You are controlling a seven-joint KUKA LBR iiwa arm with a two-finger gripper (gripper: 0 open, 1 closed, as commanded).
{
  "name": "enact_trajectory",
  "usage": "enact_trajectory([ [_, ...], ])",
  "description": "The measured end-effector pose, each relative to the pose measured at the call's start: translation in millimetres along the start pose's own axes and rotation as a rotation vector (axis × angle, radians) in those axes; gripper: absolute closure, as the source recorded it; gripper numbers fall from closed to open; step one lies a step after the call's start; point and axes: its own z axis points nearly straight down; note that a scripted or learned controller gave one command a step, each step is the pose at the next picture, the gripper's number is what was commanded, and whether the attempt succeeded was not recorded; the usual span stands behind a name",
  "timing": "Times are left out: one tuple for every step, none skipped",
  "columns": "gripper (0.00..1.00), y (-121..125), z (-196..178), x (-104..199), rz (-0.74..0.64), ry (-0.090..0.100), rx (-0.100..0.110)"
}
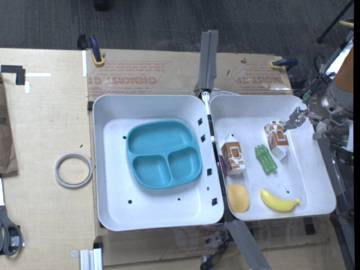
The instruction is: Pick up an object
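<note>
Nearest, along the front wall of the right bin (315,210), lie two smooth rounded pieces: a glossy yellow banana (279,201), curved with a tapered tip, and just left of it a matte orange-tan oval (238,197) like a potato or a mango, hard against the divider. Beyond them, mid-bin, a small boxy carton (233,157) printed in orange, brown and white stands or leans near the left wall; beside it, apart, lies a ridged green bundle (265,158) shaped like a cluster of bean pods. A second printed carton (277,138) sits just behind and to the right of the green piece, tilted.

Across the divider, the left bin (107,167) is a shallow white plastic tub with rounded corners, holding a teal plate (164,153), smooth, with one long compartment and two smaller ones. On the pale wooden bench to the left rests a grey ring (73,170), thin and flat.

Farther back, the gripper (296,118) reaches in from the right over the right bin's rear corner, its metallic tip right at the upper edge of the second carton. Whether its fingers are spread or closed cannot be told, and nothing is seen clasped between them. Behind the bins lies a sheet of brown printed cardboard (140,75).
</note>
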Motion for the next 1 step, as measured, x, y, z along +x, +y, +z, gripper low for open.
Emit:
enact_trajectory([
  [0.0, -3.9, 74.7, 42.8, -0.258, 0.0, -0.002],
])
